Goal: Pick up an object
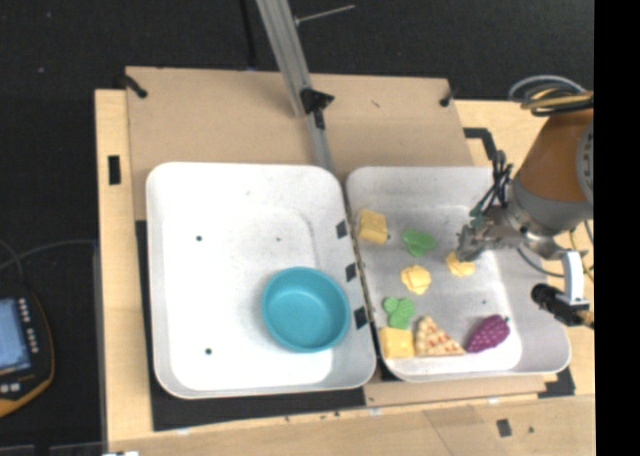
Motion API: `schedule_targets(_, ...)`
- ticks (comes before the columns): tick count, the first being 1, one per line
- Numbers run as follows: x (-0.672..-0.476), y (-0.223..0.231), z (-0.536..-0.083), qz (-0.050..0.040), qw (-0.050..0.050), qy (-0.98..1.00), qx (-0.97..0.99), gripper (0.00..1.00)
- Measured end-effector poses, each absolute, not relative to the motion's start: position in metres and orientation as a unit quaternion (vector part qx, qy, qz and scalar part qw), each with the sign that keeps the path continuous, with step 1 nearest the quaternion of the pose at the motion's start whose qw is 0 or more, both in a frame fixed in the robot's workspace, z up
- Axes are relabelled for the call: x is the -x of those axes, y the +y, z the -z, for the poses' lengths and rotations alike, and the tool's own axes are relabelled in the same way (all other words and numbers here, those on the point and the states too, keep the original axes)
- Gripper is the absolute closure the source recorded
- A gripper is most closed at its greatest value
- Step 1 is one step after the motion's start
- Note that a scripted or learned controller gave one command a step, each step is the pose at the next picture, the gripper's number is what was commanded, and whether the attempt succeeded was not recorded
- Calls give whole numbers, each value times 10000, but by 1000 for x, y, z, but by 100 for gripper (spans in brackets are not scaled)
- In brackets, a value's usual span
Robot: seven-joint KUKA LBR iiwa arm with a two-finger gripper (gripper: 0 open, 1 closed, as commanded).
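Arm reaching in from the right, orange band showing above the wrist. Gripper (470, 245) hanging low in the right bin (520, 349), directly above a small yellow toy piece (461, 266); contact between them unclear. Finger position too small and dark to read, cannot tell.

Also sitting in the right bin: a yellow block (372, 227) near the left wall, a green leaf-shaped piece (419, 241), a second yellow lump (416, 279), a green clover-like piece (398, 311), a yellow cube (397, 344), a pizza slice toy (435, 338), and purple grapes (487, 333). A blue bowl (304, 308) is resting in the left bin (200, 204).
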State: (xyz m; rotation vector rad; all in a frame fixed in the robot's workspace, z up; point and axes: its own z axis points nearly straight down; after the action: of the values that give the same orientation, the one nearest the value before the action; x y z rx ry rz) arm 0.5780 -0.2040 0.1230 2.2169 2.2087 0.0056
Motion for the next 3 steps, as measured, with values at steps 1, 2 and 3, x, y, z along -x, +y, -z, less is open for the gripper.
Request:
schedule_targets(1,-586,-208,-185,-18,40,7080,-7062,100)
schedule_targets(2,-588,-209,-240,-17,39,7085,-7057,100)
schedule_targets(3,-589,-211,-239,1,19,7090,-7052,100)
